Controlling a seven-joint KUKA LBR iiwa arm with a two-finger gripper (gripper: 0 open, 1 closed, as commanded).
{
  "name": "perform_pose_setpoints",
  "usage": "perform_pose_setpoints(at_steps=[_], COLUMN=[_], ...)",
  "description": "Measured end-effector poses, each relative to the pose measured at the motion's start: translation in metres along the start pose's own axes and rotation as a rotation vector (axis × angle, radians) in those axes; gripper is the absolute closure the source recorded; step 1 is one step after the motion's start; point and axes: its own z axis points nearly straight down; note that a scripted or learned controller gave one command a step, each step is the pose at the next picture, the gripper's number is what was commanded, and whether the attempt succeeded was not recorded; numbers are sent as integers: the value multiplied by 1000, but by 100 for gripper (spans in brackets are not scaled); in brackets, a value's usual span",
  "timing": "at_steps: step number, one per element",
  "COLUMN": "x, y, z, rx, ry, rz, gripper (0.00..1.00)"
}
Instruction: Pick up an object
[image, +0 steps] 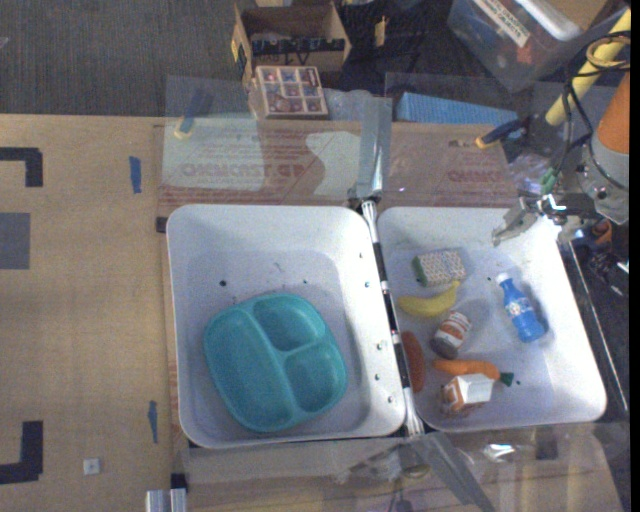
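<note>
The right bin (580, 400) holds several small items: a speckled green block (440, 266), a yellow banana (430, 300), a blue bottle (522, 308), a brown and white can (452, 333), a red sausage (413, 360), an orange carrot (470, 368) and a small orange and white carton (468, 392). My gripper (535, 228) hangs over the bin's far right corner, above and behind the blue bottle. It is open, with its fingers spread and nothing between them.
The left bin (200, 250) holds a teal divided plate (275, 360). A ridge (385, 320) separates the two bins. Behind the bins lie clear plastic sheets, a cardboard box (290, 40) and a patterned box (290, 92). Cables hang near the arm (610, 130) at the right.
</note>
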Motion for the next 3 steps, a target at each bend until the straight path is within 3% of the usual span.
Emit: perform_pose_setpoints(at_steps=[1,2,3], x=[-22,-22,-28], y=[-19,-42,-43], z=[111,146,136], rx=[-1,-8,-10], ry=[-1,14,3], rz=[75,59,64], gripper=[0,0,100])
